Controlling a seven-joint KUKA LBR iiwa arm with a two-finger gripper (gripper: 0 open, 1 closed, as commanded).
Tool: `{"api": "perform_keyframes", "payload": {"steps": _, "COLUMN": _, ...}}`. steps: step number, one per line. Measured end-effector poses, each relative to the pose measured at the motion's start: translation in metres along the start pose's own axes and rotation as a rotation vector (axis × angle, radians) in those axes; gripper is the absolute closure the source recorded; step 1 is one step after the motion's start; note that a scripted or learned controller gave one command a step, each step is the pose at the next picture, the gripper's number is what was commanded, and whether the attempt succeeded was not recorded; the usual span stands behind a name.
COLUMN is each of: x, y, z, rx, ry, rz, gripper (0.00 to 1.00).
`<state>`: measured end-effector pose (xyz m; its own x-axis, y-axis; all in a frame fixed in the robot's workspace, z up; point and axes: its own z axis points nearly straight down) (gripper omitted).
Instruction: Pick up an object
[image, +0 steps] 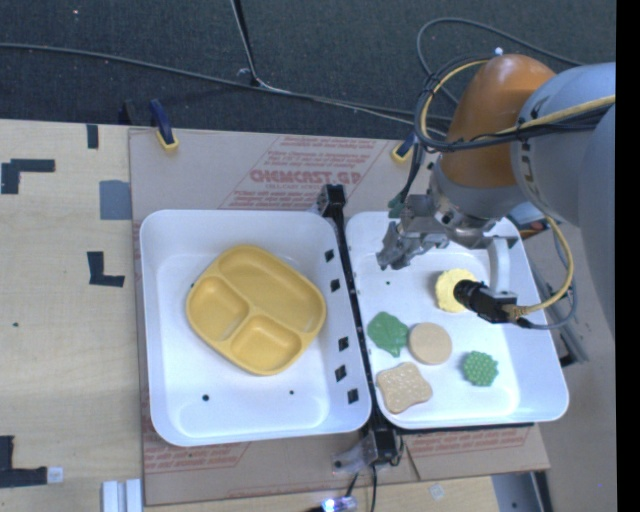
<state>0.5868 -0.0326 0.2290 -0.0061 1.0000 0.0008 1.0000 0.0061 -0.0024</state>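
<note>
Gripper (393, 252) of the grey arm hangs over the upper left part of the right-hand shallow white bin (540, 400), above bare floor near the divider; whether it is open or closed I cannot tell from this slanted view, and nothing shows in its grasp. Candidates for the pick lie lower in that bin: a dark green leafy toy vegetable (387, 332) nearest the tool, a round tan cookie-like disc (431, 343) just beside it, a toast-shaped beige slice (403, 387) toward the front wall, a small bright green knobbly piece (480, 368) farther right, and a yellow rounded piece (450, 287) partly covered by a black cable fitting. The left-hand white bin (160, 400) holds a yellow plastic divided tray (256, 308).

To do this step well, I would target the leafy vegetable, centre above it, and descend straight. The flat disc and slice look hard to pinch, so they seem poorer choices.
</note>
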Motion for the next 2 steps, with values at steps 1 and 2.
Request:
{"api": "perform_keyframes", "payload": {"steps": 1, "x": 0.06, "y": 0.0, "z": 0.008, "rx": 0.0, "ry": 0.0, "rz": -0.001, "gripper": 1.0}}
{"api": "perform_keyframes", "payload": {"steps": 2, "x": 0.116, "y": -0.006, "z": 0.017, "rx": 0.001, "ry": 0.0, "rz": -0.001, "gripper": 1.0}}
